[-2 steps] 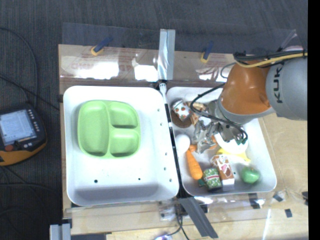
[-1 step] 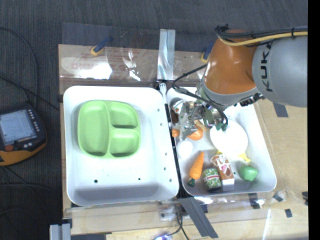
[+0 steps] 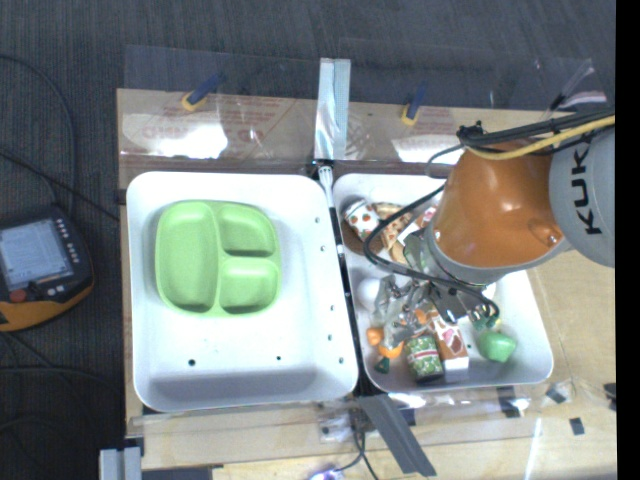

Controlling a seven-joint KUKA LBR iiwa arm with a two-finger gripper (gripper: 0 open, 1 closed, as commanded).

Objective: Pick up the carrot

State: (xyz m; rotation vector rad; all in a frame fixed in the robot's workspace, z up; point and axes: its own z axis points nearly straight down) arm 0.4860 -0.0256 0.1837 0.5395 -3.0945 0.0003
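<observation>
The grey arm with its orange band [image 3: 500, 208] hangs over the right white bin [image 3: 530, 368] and covers most of that bin's floor and far wall. The two-finger gripper [image 3: 420, 303] is lost among black cables, so its fingers cannot be made out. A small orange piece [image 3: 377, 336] beside it may be the carrot, too small to tell. The arm's grey body runs off the right edge.
</observation>
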